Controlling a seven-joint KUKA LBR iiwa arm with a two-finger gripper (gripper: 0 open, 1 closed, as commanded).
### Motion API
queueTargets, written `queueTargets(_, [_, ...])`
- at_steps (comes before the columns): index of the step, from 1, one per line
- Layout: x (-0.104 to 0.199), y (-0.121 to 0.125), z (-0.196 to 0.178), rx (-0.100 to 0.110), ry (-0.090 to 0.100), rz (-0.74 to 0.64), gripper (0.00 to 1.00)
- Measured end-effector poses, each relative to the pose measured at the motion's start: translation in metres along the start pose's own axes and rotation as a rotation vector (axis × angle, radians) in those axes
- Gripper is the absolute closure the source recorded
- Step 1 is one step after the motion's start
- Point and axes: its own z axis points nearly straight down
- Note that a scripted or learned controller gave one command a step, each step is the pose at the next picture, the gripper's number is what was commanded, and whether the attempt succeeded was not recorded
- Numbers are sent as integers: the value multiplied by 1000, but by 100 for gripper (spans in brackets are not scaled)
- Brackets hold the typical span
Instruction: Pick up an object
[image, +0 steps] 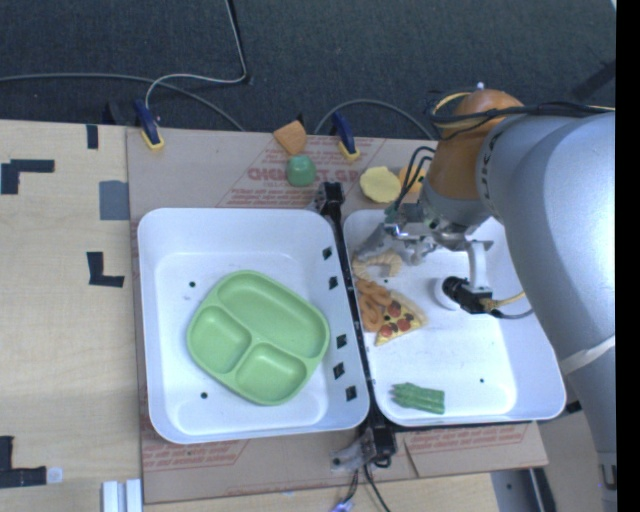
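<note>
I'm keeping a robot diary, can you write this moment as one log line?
gripper: low in right bin, far-left corner | nearest: pizza slice | green tray: left bin | grasp: unclear

Across the top of the frame we see dark grey carpet (120, 40); below it, at left, a pale wooden benchtop (60, 330) with black tape marks (100, 270).
</note>
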Motion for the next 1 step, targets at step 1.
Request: queueTargets(1, [1,12,1,5,3,-1,0])
